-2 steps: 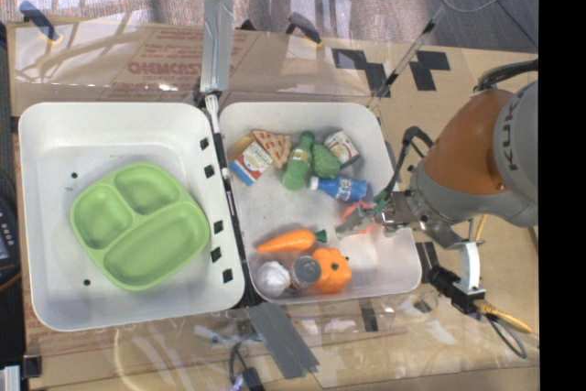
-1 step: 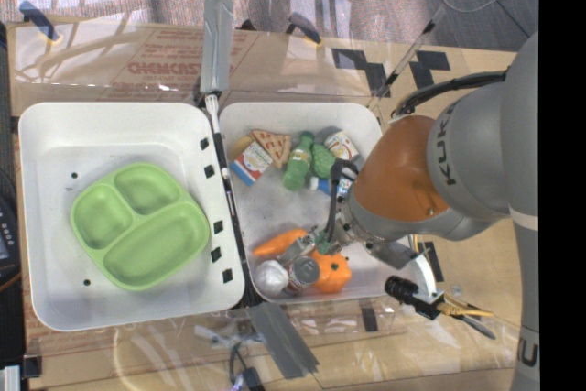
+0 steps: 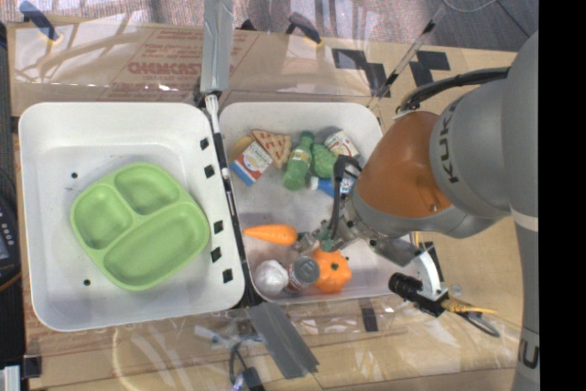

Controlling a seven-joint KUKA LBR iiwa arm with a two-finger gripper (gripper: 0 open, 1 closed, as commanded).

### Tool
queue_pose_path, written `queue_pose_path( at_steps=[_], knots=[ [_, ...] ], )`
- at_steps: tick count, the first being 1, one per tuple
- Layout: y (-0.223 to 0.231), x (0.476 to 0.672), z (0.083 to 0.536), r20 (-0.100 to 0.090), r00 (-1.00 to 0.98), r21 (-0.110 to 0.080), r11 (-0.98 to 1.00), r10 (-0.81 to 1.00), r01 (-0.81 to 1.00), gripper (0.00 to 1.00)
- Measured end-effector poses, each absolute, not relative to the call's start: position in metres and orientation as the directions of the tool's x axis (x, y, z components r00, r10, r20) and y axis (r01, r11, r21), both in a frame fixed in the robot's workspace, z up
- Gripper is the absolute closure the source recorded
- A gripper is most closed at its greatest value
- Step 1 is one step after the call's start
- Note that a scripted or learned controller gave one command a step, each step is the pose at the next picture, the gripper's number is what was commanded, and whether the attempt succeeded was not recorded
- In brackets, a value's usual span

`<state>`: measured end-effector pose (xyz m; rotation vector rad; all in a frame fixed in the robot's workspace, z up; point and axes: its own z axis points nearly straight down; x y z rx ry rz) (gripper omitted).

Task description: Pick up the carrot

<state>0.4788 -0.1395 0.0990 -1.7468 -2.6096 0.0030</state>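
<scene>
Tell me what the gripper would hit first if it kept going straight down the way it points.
Likely the carrot's leafy end: the gripper hangs just right of it in the right bin. Depth is unclear, so it could instead meet bin floor beside the carrot.

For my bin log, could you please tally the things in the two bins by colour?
Green: 3, the divided plate, a bottle and a rounded item.
Orange: 2, the carrot and a pumpkin-like toy.
Other colours or mixed: about 5, partly hidden.
Total: about 10.
</scene>
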Motion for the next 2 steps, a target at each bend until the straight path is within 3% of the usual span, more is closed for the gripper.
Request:
queue_pose_path(
  at_steps=[1, 2],
  knots=[
    [-0.1034, 0.5327, 0.2171, -0.01, -0.384, 0.004, 0.384, 0.923, 0.924, 1.0],
    [-0.1, 0.5311, 0.2136, -0.001, -0.387, -0.002, 0.387, 0.922, 0.922, 0.0]
  ],
)
